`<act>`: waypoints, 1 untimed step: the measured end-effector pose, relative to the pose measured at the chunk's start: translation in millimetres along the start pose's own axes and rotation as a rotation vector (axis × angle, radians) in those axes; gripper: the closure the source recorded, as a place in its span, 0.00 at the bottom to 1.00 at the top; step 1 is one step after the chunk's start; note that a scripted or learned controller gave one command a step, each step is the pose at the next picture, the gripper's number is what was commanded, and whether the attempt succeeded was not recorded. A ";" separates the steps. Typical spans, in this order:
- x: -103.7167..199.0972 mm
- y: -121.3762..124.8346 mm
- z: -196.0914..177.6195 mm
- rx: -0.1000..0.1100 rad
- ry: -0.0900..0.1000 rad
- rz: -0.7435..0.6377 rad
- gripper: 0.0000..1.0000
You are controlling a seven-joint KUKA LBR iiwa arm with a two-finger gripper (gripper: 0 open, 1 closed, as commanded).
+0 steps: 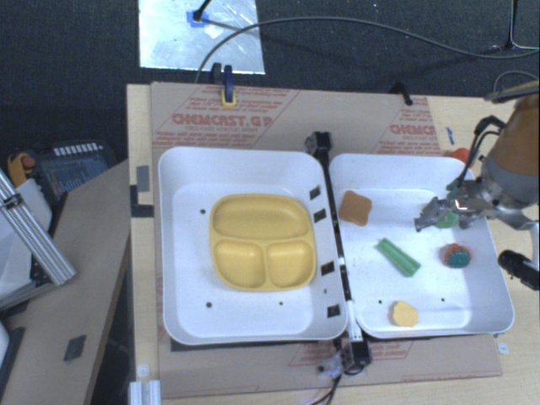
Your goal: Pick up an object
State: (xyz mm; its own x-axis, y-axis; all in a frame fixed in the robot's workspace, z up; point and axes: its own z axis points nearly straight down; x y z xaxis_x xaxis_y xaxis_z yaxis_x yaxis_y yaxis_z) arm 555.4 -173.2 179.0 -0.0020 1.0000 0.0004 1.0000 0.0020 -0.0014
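Note:
In the right bin lie an orange-brown block at the upper left, a green stick in the middle, a yellow piece near the front, and a teal and red object at the right. My gripper reaches in from the right and hovers over the bin's upper right part, above and right of the green stick and just above-left of the teal object. A small green patch shows at the gripper's tip; I cannot tell what it is.
The left bin holds a yellow divided tray. A black divider with clips runs between the bins. Cables and a shiny plate lie behind the bench.

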 end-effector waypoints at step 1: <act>-7.7 -1.7 45.4 0.000 0.000 0.001 0.00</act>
State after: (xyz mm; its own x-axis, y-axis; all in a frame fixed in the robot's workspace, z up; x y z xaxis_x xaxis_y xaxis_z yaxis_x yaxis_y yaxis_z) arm 553.7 -180.9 133.5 -0.0005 1.0000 0.0000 1.0000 0.0005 -0.0016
